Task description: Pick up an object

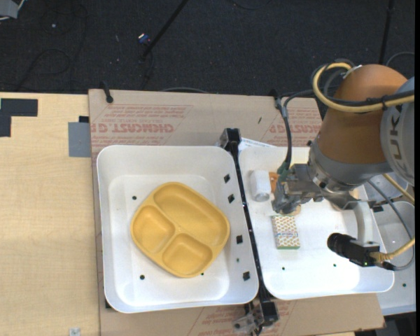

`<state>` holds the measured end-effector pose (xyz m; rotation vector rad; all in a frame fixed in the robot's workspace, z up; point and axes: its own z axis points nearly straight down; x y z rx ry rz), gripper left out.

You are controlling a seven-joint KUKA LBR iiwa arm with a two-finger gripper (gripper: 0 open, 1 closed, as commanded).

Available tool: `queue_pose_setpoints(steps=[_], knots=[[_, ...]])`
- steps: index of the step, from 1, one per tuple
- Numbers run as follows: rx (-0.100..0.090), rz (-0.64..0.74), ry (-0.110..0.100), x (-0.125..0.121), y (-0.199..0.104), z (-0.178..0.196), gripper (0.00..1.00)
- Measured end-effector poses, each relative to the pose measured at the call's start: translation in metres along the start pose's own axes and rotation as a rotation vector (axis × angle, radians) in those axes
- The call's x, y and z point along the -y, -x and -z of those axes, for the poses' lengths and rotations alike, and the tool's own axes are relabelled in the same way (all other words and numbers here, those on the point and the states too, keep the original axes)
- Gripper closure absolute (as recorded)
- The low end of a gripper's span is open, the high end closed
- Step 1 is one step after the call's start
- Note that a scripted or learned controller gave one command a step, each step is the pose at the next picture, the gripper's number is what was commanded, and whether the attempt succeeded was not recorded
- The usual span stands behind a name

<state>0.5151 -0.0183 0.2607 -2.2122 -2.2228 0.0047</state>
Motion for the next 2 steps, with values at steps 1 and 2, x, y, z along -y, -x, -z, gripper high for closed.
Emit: queue_pose_setpoints(steps=[1, 2], knots=[[0.001, 0.001, 0.003, -0.021, -0.053, -0.002, 1.0], [0.001, 0.0, 0.003, -0.042, -0.101, -0.015, 1.0]])
